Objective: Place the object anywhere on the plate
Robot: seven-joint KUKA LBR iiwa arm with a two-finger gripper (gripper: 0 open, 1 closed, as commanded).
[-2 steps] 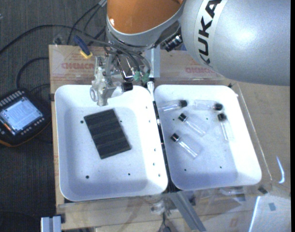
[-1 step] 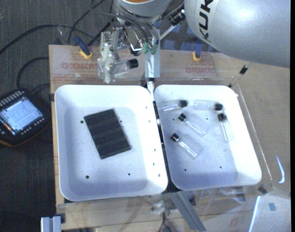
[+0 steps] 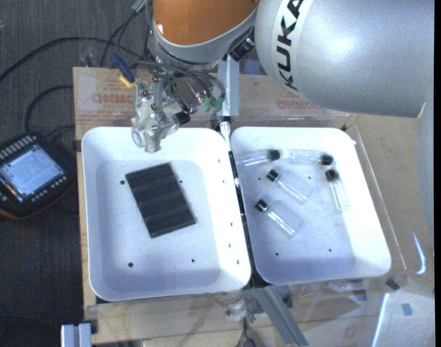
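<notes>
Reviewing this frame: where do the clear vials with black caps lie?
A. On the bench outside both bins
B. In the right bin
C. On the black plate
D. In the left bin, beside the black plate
B: the vials lie scattered in the right bin, while the black plate sits alone in the left bin.

One fixed camera looks down at a slant on both white bins (image 3: 97, 266). The arm (image 3: 336, 42) looms close, entering from the right

Black handheld controller (image 3: 27, 173) on dark floor left of bench; cables (image 3: 97, 45) behind
</notes>
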